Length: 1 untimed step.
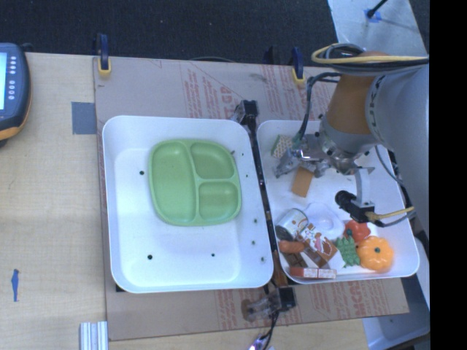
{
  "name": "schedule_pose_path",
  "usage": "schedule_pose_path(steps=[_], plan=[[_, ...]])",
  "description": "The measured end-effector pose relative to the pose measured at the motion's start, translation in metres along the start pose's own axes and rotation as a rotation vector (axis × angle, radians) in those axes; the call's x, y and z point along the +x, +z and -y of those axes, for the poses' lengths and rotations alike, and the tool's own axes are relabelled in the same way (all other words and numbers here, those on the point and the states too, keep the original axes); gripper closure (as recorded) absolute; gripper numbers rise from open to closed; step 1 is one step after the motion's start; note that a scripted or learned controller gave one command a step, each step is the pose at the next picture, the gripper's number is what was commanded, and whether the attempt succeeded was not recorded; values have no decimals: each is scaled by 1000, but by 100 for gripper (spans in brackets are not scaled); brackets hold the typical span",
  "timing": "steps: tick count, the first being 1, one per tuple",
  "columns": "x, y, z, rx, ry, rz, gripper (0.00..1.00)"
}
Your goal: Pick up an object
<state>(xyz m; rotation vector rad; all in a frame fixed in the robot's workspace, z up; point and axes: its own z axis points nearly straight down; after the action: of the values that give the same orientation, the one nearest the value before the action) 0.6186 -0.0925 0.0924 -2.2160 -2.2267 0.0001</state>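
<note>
**Operator:** Where is the gripper, and does it have anything?

**Describer:** Your gripper [312,160] sits low over the far half of the right bin [350,277]. The wrist above hides it, so you cannot tell whether it is open or closed. Nothing is visibly held.

**Operator:** What is closest to it?

**Describer:** A tan block [301,183] lies just on its near side, touching or almost touching the metal. This looks like your likeliest pick. A green patterned packet [281,146] lies just beside the gripper, towards the wall between the bins.

**Operator:** And further out?

**Describer:** The near end of that bin is crowded. There is a small white cup [294,219], a red sausage [292,246], printed snack packets [319,246], a red tomato [357,231], a green leafy piece [347,250] and an orange pumpkin [376,254], mostly touching one another. The left bin [109,195] holds a green divided plate [195,181], well apart from the arm. Both bins rest on a pale surface [51,232].

**Operator:** What could go wrong?

**Describer:** In my judgement the block sits off to one side of the gripper, not squarely under it, so closing may pinch an edge and tip it out. The packet is close enough to be caught or nudged against the bin wall. A flat packet also gives little to grip.
</note>
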Motion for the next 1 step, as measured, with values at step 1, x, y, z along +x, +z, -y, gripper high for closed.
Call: schedule_pose_path(steps=[1], plan=[[-6, 0, -35, -1, -2, 1, 0]])
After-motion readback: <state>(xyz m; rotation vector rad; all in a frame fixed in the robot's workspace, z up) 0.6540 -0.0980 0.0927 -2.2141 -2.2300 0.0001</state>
